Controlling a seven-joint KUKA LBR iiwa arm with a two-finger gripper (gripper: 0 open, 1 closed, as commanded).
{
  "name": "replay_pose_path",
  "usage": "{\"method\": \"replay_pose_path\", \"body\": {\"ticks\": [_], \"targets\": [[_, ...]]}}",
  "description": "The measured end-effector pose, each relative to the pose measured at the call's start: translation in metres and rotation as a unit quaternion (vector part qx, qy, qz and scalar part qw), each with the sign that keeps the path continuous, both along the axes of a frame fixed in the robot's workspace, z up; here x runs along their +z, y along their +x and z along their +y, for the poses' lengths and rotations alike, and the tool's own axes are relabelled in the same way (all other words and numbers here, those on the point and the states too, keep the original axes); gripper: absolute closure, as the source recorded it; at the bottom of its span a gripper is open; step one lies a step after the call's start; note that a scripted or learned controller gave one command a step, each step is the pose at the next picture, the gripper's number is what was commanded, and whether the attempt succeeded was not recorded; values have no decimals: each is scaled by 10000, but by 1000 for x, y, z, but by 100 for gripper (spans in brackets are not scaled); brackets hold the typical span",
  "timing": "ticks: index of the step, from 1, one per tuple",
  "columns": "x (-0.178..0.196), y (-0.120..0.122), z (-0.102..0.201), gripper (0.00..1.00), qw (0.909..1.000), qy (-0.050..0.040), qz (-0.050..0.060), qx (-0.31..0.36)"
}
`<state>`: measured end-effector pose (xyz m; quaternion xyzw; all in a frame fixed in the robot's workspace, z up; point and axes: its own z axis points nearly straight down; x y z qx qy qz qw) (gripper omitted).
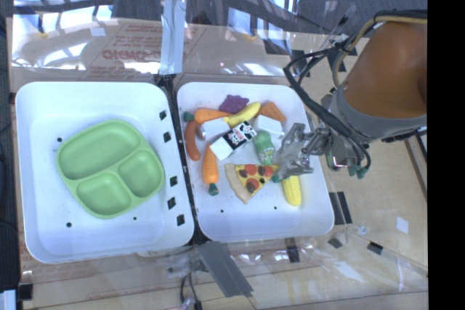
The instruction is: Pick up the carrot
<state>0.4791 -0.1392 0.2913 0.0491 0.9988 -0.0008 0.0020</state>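
The gripper (289,156) hangs over the right bin (320,210) near its right edge, above the pizza slice (248,178) and corn (291,191); whether it is spread or pinched I cannot tell. The carrot (210,167) lies toward the bin's left edge, so the approach should cross left and come down along its length, clear of the sausage (192,140).

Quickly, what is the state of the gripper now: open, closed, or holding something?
Gripper: cannot be told; it sits low in the right bin, between the pizza slice and the corn cob.

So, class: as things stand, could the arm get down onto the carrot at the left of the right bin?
Probably yes: the carrot lies uncovered, with bare bin floor below it, though a white block touches it.
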Motion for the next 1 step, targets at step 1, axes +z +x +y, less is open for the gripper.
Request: {"method": "replay_pose_path", "body": {"ticks": [1], "targets": [[11, 1, 1, 100, 10000, -5, -10, 27]]}}
